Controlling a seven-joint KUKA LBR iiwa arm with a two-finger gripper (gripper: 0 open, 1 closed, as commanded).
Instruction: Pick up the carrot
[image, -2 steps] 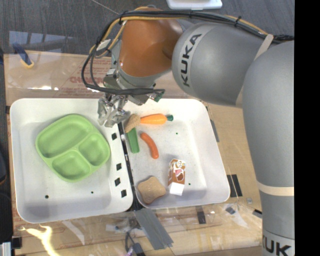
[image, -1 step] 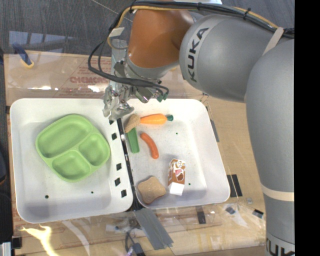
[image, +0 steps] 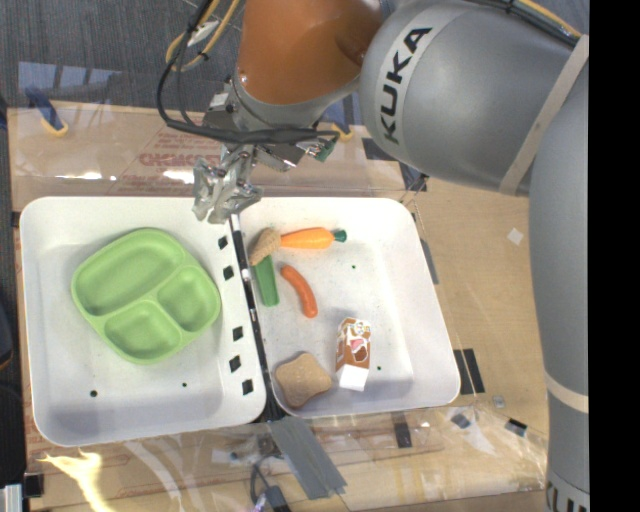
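Note:
The carrot, orange with a dark green stub at its right end, lies near the back of the right bin. My gripper hangs over the back rim where the two bins meet, to the left of the carrot and apart from it. Nothing shows between its fingers.
Close to the carrot lie a tan bread piece, a green stick and a red sausage. A brown cookie and a small carton sit at the front. A green divided plate fills the left bin.

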